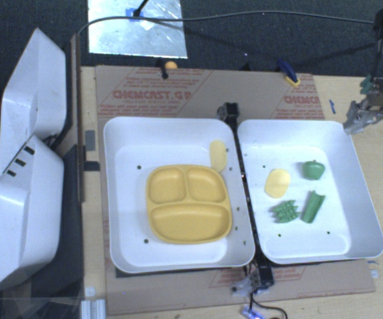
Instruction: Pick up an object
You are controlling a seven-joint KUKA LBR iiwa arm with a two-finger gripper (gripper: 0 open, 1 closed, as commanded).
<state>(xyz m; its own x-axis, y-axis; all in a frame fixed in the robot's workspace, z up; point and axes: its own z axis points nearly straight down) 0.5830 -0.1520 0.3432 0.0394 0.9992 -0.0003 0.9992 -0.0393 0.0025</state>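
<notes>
Holding four toys, the right bin (351,244); left bin (122,244), two.

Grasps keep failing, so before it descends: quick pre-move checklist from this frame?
1. Gripper clear of the bins: ok, it sits past the right bin's upper right corner.
2. Gripper carrying nothing: ok, nothing between its fingers.
3. Targets in the right bin: ok, green pepper, yellow piece, green pod and small green cluster all lie exposed.
4. Spacing: not ok for cluster and pod, they lie close; pepper stands apart.
5. Left bin: not ok as easy pick, yellow divided plate is wide; yellow piece leans at the wall.
6. Finger opening: cannot tell.
</notes>
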